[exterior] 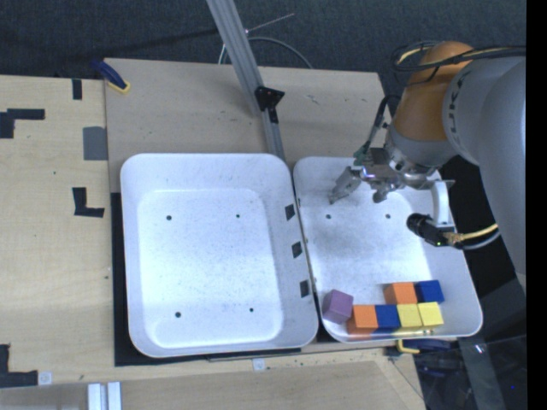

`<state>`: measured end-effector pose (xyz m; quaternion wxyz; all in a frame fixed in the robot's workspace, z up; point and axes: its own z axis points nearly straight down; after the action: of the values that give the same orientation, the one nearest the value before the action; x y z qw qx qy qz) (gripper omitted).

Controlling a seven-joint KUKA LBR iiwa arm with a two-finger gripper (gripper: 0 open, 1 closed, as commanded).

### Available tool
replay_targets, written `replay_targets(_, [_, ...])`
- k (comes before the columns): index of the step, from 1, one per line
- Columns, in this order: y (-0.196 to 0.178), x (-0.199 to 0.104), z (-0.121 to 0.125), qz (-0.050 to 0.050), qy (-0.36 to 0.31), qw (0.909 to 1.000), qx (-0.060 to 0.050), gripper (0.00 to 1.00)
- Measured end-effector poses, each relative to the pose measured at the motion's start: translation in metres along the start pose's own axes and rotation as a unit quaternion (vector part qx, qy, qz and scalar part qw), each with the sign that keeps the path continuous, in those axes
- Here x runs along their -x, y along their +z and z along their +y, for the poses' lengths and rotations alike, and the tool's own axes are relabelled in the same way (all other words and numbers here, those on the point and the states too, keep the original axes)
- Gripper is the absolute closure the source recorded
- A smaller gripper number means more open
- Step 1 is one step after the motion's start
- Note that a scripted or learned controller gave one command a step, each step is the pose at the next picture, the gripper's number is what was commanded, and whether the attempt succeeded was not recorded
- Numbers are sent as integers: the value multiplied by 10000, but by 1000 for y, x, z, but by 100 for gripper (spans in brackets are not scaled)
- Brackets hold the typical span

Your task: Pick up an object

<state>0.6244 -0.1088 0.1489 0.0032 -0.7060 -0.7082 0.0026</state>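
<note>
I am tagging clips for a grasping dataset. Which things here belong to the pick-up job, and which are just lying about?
Belong to the job:
- tool, above the right bin's far end
- right bin
- purple block
- row of orange, blue and yellow blocks at the near edge

Lying about:
- left bin
- metal post
- black tape marks on the bench

arm [487,101] cut off at right edge, slanted metal pole [235,37] cut off at top edge

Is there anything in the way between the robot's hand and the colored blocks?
Nothing visible is. The gripper hangs over the far end of the right bin, and the blocks sit bunched at the near end, with only bare bin floor between.
</note>
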Motion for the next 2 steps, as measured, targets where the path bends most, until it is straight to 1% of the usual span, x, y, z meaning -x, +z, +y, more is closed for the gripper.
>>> replay_targets(1, [62,-11,-10,-6,11,10000,0,0])
replay_targets(2, [58,-19,-29,-9,18,10000,20,0])
